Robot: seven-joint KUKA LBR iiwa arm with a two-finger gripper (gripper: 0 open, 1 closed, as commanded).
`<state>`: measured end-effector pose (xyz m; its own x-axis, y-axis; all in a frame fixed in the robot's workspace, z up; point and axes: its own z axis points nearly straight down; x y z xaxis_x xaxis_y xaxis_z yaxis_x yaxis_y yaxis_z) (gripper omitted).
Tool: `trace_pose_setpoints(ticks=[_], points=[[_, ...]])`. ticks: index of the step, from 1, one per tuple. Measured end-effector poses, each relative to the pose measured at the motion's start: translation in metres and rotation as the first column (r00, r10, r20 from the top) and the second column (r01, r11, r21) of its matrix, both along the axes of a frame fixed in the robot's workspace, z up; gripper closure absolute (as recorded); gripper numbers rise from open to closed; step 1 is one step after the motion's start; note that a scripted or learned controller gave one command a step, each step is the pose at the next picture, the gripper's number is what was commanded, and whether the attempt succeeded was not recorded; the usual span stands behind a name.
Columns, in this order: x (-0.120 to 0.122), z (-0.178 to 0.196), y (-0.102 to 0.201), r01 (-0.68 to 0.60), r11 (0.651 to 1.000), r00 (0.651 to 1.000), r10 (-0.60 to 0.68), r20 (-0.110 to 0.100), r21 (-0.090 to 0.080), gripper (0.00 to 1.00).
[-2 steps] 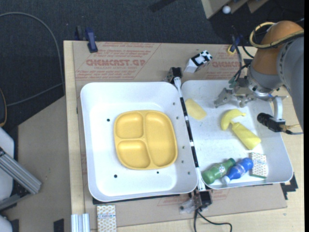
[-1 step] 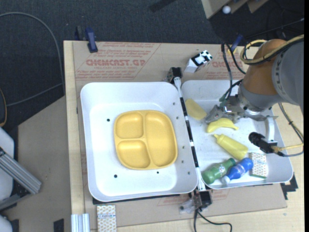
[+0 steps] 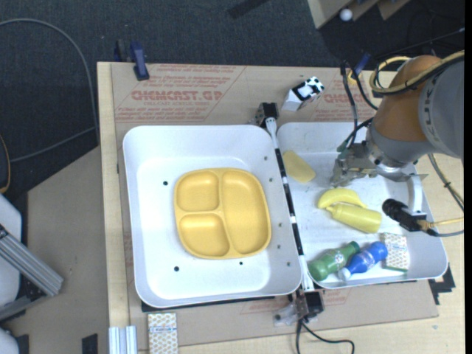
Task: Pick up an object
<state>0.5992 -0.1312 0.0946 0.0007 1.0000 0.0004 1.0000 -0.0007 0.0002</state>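
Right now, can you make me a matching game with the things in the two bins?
Things:
1. divided plate
2. green bottle
3. blue bottle
4. banana

Places:
A. right bin, touching the mustard-yellow bottle
B. alone in the left bin
C. right bin's front edge, nearest the left bin
D. between the green bottle and a patterned packet

Pairs: 1-B, 2-C, 3-D, 4-A

Bright, even overhead light, fairly sharp.
White bins (image 3: 147, 198) nearly blow out; shadows soft, the dark floor (image 3: 59, 21) dim and slightly grainy.
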Motion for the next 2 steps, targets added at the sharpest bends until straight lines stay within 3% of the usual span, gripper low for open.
trace_pose_setpoints(ticks=[1, 2], points=[[0.0, 0.0, 0.0, 0.0, 1.0, 1.0, 0.0, 0.0, 0.0, 0.0], [-0.046, -0.011, 0.032, 0.0, 1.0, 1.0, 0.0, -0.003, 0.001, 0.0]])
